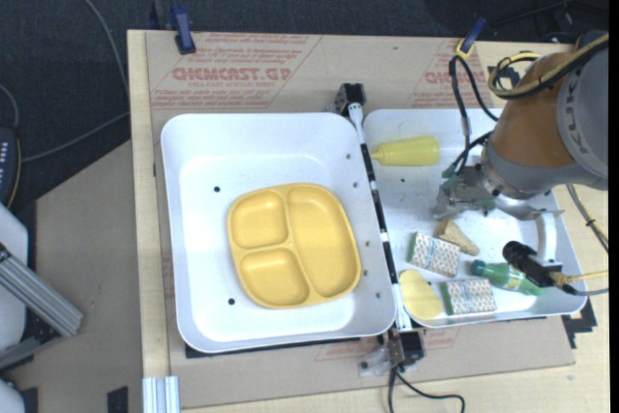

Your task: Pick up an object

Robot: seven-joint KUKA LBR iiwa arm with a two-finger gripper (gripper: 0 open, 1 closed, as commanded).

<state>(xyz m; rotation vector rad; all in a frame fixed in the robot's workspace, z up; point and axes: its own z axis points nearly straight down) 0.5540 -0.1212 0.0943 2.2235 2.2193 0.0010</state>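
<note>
Bench (290, 63): brown board surface with red printed lettering, carrying two shallow white bins side by side.
Left bin (193, 160): holds a yellow divided tray (293, 244) with three compartments, lying flat near the middle.
Right bin (387, 126): holds all the loose objects listed below.
Yellow corn-shaped piece (406, 151): lies on its side near the far end of the right bin, well apart from the other objects.
Tan wedge (455, 234): lies just below the claw, beside the upper patterned packet (434, 253).
Lower patterned packet (471, 296): lies toward the near edge, beside a pale yellow disc (418, 295).
Green bottle with black cap (511, 274): lies on its side at the right of the bin, next to the packets.
Arm (546, 135): grey with orange band, reaching in from the right over the right bin.
Claw (462, 198): lowered into the right bin just above the tan wedge; finger state cannot be determined, and no object is seen between them.
</note>
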